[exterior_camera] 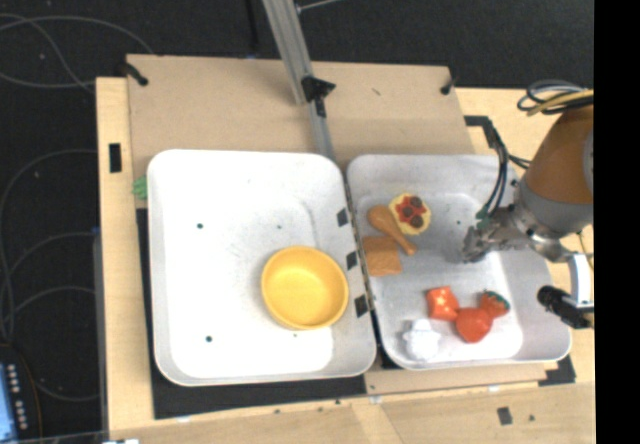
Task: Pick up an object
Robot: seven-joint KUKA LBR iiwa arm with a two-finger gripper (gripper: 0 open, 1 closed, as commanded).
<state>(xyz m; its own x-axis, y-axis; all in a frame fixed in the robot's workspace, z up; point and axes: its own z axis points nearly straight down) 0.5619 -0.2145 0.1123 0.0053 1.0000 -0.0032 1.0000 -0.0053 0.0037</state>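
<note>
Tool (478, 242) low inside right bin (450, 177); finger state: cannot tell. Strawberry (478, 319) and red block (442, 303) lie near, below it. Tart (410, 213) sits left. Yellow bowl (304, 287) far left.

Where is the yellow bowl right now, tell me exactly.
The yellow bowl sits in the left bin, near that bin's lower right corner, just across the divide from the brown toy pieces in the right bin.

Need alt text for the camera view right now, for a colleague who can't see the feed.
The arm's pincer hangs low over the right bin, beside toy food: a drumstick, a tart, a strawberry and a white piece. The left bin holds a yellow bowl.
</note>
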